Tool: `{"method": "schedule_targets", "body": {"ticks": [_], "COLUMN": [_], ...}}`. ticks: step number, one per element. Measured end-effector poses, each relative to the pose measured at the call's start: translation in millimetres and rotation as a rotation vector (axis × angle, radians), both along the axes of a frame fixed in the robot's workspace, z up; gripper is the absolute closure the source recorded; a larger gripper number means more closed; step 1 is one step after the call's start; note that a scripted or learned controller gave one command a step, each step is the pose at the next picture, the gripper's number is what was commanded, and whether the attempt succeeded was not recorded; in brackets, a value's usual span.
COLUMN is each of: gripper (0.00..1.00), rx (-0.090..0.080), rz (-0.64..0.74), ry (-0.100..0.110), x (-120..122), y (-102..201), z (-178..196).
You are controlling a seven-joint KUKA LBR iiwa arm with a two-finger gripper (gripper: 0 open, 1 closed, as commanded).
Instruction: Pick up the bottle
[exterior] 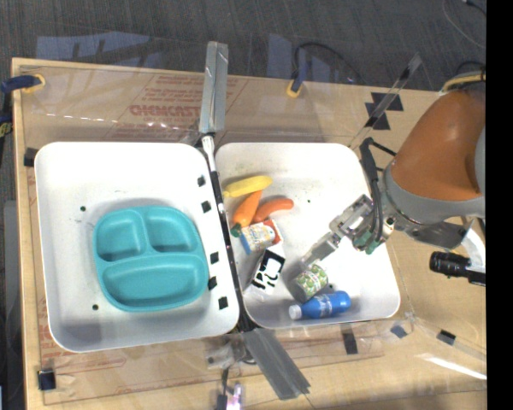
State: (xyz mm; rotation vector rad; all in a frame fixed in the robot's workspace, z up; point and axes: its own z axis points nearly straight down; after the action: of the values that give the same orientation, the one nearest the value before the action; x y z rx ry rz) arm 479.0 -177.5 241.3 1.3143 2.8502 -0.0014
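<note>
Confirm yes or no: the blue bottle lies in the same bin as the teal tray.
No, the bottle lies in the right bin, the tray in the left.

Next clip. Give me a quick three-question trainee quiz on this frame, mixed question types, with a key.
1. True or false: the blue bottle lies on its side in the right bin.
2. Which item sits in the left bin? A) banana B) teal divided tray C) carrot
3. Fill in: the pincer sits just above the green ____, near the bottle.

Key
1. True; it lies along the bin's near edge.
2. B; the teal divided tray. The banana and carrot are in the right bin.
3. Can; the green can lies right beside the bottle.
</note>
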Motion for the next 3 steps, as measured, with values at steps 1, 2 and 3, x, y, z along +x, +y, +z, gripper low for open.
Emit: {"method": "schedule_targets", "body": {"ticks": [1,2,3], "gripper": [0.0,0.0,1.0], "rx": [0.003,0.002,0.002], "rz": [-0.054,0.111,0.116], "ry": [0.006,0.003,0.002], "x": [-2.2,-0.7,1.2], "y": [-28.4,-32.2,-31.8], "z": [-123.3,-150.1,-141.5]}}
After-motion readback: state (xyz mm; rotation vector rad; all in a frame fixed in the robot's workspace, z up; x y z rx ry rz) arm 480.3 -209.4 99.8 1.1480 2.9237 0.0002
